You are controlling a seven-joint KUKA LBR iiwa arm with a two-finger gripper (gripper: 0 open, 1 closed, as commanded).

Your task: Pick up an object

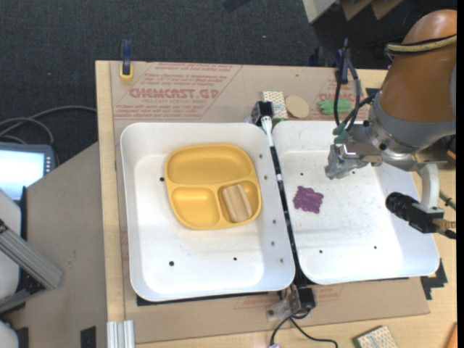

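Note:
A small purple object (308, 199) lies flat on the floor of the right bin (362, 259), near its left side. My gripper (336, 167) hangs over the same bin, up and to the right of the purple object and apart from it. Nothing shows between its tips. In the left bin (152, 259) sits a yellow divided plate (210, 167), with a tan, bread-like piece (235, 202) in its lower right compartment.
A black cylindrical part (409, 210) juts over the right bin's right side. On the bench behind the bins lie a tan disc (296, 106) and a green item (332, 107). A blue clamp (126, 58) holds the board's far left corner.

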